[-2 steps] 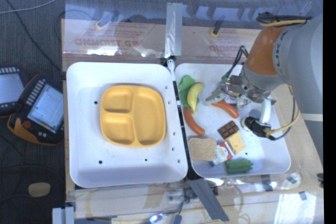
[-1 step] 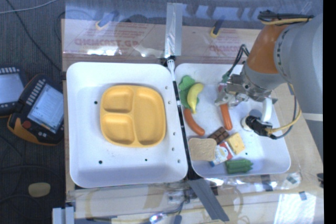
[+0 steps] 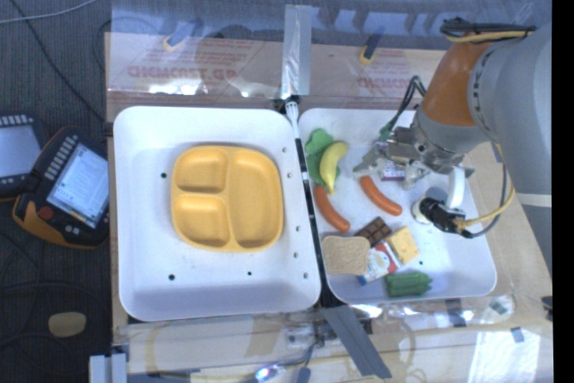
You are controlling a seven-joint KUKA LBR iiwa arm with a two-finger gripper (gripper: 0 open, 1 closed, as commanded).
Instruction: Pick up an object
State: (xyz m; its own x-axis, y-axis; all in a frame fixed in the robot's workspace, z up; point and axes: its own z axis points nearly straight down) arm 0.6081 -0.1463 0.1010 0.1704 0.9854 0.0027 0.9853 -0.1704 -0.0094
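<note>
Arm: we record the grey arm [image 3: 502, 94], with its orange band, reaching in from the right over the right bin [image 3: 480, 269].
End effector: the end effector [image 3: 399, 159] sits low above the bin's upper middle; we cannot tell its state.
Nearest object: a short orange-red sausage [image 3: 380, 195], lying aslant just below the end effector, not seen between any gripping parts.
Other contents: a yellow banana [image 3: 331, 164] on a green leafy piece [image 3: 316, 144]; a thin carrot [image 3: 330, 209] beside the bin's left wall; a round bread slice [image 3: 345, 255]; a cheese wedge [image 3: 403, 244]; a green vegetable [image 3: 409, 284] at the near edge.
Left bin: we note a yellow sectioned plate [image 3: 227, 196] in the left bin [image 3: 143, 282].
</note>
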